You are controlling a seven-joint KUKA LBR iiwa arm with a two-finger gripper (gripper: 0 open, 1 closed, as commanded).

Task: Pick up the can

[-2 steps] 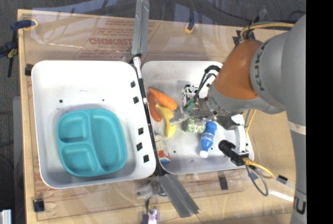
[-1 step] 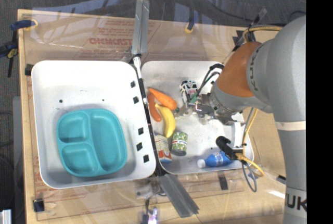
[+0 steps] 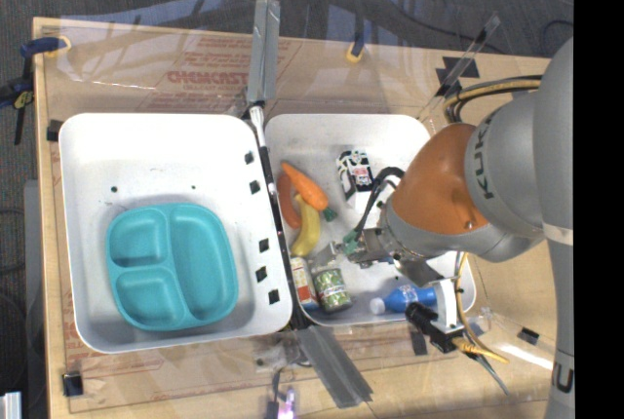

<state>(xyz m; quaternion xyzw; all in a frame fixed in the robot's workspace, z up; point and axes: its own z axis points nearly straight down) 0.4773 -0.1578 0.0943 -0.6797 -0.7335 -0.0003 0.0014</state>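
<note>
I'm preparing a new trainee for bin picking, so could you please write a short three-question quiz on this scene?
1. True or false: the can lies in the left bin.
2. Which thing lies in the left bin?
A. the banana
B. the teal tray
C. the carrot
3. Fill in the blank: the blue-capped bottle lies near the ___ corner of the right bin.

Key
1. False: it lies in the right bin, near its front edge, just below and left of the gripper.
2. B
3. Front right
</note>
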